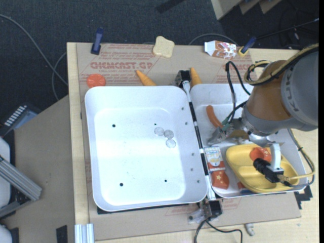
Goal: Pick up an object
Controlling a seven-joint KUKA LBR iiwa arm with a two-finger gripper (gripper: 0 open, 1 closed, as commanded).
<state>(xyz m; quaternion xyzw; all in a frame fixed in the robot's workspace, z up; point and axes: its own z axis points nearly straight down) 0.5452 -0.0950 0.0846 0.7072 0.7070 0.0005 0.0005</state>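
We see the hand [224, 131] lowered into the right bin [202, 92], its grip impossible to judge, an orange carrot-like piece [213, 116] just above it and a yellow toy [250, 168] below-right.

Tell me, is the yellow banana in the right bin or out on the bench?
In the right bin: the yellow banana lies within its white walls.

The arm [283, 97] hides much of the right bin [212, 91].
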